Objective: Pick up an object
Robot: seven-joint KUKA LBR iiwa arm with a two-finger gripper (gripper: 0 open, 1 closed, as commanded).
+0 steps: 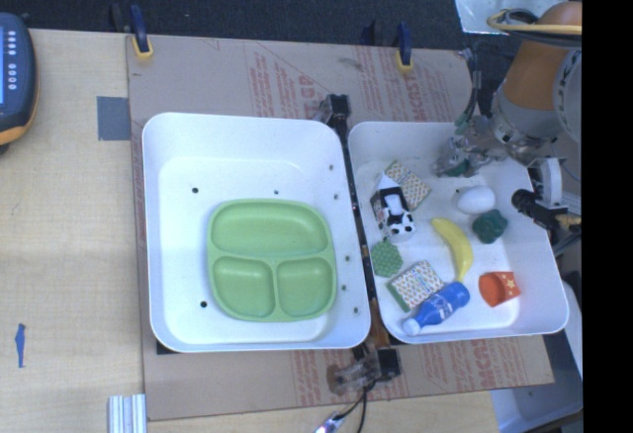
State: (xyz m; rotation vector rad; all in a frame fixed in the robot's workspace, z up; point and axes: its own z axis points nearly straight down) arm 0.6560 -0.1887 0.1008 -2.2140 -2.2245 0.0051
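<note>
Counting from the overhead view: two white bins sit side by side on the bench (69, 253). The left bin (168, 223) holds one green divided tray (270, 259) with three compartments. The right bin (539, 317) holds nine loose items: one yellow banana (454, 245), one blue bottle (436, 307), one white egg-shaped piece (475, 198), one dark green lump (489, 225), one orange-red carton (497, 288), one black-and-white cow figure (393, 209), one small green square (387, 258), and two patterned packets, one (409, 185) behind the cow and one (415, 284) touching the bottle.

The hand (465, 156) hangs over the right bin's far edge, near the white egg-shaped piece but apart from it. Its fingertips blur into cables and metal parts, so I cannot tell whether it is open or closed, and nothing is visibly gripped. The arm (539, 65) is cut off at the right side.

Around the bins: two blue clamps (140, 34) (403, 43) pin the cardboard sheet (277, 75) at the far edge; a blue and orange device (15, 73) is cut off at left; a grey tape patch (113, 118) lies beside the left bin.
</note>
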